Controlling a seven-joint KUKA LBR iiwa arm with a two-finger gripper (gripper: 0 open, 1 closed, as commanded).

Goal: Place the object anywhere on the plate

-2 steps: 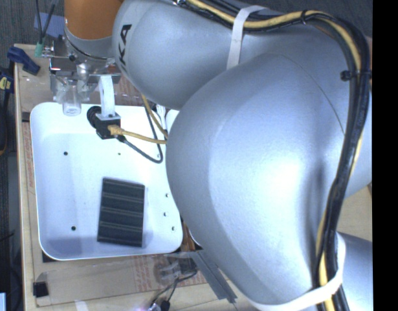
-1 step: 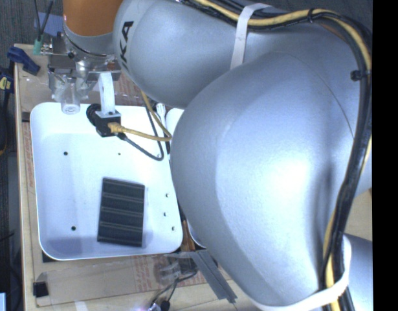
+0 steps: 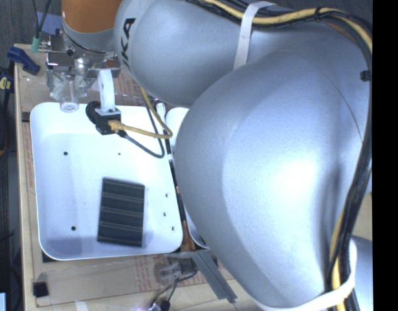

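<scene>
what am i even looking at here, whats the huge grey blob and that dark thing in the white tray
The huge grey blob is a robot arm, very close to the camera. The camera is fixed above a bench and looks down at a slant, and the arm reaches in from the right, covering much of the view. The orange band at the top sits just above its wrist. Below that band is the end effector, the part meant for grasping, hovering near the far edge of the left white bin. I cannot tell whether it holds anything. The dark thing is a flat ribbed rectangular object lying in that bin. A cable trails across the bin's upper right. A second white bin peeks out behind the arm.
</scene>
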